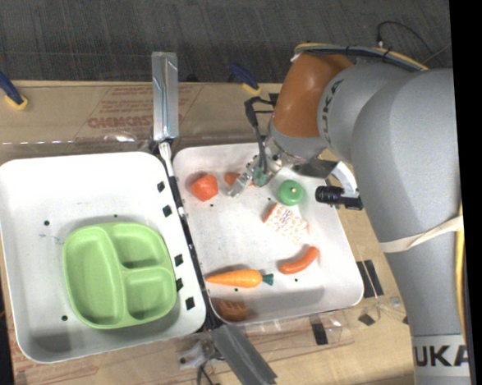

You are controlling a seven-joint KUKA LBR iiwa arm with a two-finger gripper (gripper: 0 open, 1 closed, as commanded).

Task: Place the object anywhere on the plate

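Two white bins sit side by side on the tabletop. Which object is the task's cannot be told; nearest the end effector in the right bin, an orange-red piece lies just left of it, a green round piece just right. Whether the end effector grips anything cannot be told. A green plate rests in the left bin.

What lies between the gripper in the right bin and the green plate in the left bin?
The gripper sits at the back of the right bin, beside an orange-red piece. That piece and the raised wall where the two bins meet lie toward the green plate. The left bin's floor around the plate looks bare.
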